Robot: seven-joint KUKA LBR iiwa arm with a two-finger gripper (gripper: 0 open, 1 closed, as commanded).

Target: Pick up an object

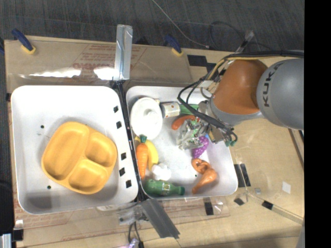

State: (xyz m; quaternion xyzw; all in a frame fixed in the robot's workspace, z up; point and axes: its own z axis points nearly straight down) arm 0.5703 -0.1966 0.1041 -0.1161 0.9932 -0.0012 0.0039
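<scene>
The gripper [190,134] hung low in the right bin [225,187], directly over a glossy purple grape bunch [200,148] lying mid-bin; perhaps its tips touched the fruit, but the metal blurred together there, so I cannot tell its state. Nearby lay a smooth orange carrot [141,159], a green bottle [163,188] and a round white lid [146,115]. The left bin [26,112] held a moulded yellow divided tray [78,156].

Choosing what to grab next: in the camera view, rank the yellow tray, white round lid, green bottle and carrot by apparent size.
Largest to smallest:
1. yellow tray
2. white round lid
3. green bottle and carrot: they look about equally long, so I won't rank them.
</scene>
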